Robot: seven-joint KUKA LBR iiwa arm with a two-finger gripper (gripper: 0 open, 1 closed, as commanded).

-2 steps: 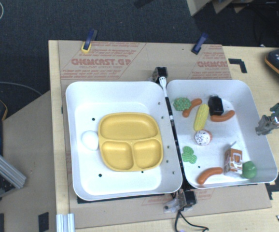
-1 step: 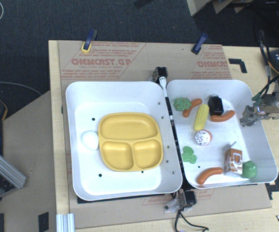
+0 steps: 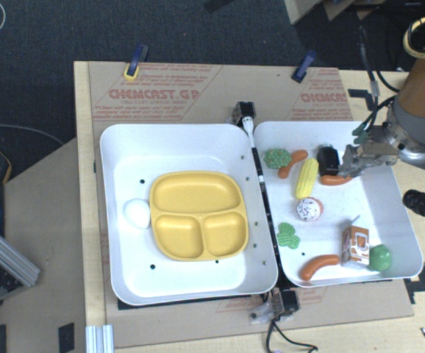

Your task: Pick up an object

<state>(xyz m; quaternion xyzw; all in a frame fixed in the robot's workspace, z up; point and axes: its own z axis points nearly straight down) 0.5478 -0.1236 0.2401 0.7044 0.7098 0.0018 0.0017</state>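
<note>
Two white bins on the surface; left bin [image 3: 117, 197] holds a yellow divided tray [image 3: 198, 213] and a white ball [image 3: 136, 213]; right bin [image 3: 404, 226] holds toy food. Pincer [image 3: 347, 166] at upper right, just above a red sausage [image 3: 335, 180]; pincer's state cannot be told. Sausage beside the corn cob [image 3: 306, 178]; likely light, smooth plastic, apt to slip; best gripped across its middle.

The gripper [image 3: 343, 166] hovers over the right bin [image 3: 404, 219] beside a corn cob [image 3: 306, 178].
</note>
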